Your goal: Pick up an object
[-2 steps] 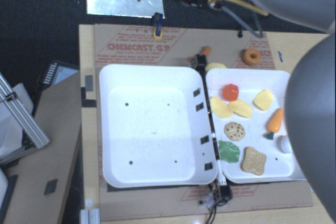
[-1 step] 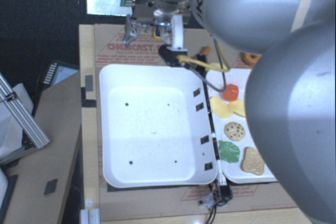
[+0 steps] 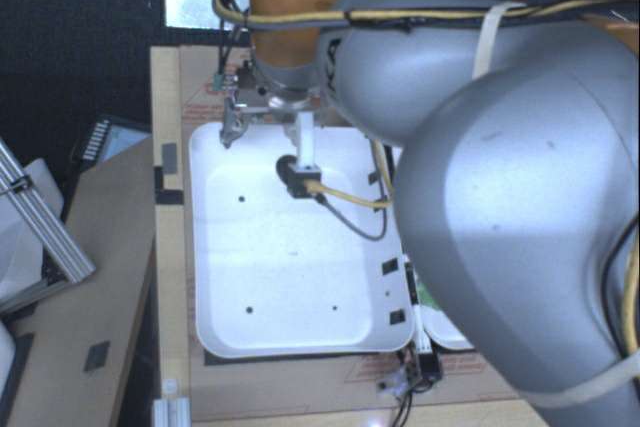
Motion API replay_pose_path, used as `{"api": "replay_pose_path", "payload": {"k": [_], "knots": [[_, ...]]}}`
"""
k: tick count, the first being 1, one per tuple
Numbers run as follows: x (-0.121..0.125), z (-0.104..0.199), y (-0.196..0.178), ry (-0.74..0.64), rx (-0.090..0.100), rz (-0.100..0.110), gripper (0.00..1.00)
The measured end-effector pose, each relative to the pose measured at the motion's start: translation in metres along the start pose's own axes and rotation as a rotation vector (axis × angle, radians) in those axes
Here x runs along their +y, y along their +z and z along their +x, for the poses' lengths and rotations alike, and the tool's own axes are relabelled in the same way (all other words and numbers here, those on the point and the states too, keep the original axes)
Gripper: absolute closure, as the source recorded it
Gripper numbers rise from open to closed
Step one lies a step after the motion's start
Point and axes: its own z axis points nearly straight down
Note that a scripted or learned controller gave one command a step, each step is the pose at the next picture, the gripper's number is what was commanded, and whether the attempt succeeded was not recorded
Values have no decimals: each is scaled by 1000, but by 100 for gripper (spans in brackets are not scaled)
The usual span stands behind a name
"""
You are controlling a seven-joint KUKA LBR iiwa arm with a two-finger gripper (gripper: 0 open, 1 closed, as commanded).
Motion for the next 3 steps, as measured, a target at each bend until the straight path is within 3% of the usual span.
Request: {"api": "replay_pose_path", "payload": {"k": [2,3], "knots": [[3,-9,-7,0,5,-15,0],[2,1,90,-4,3,-7,0]]}}
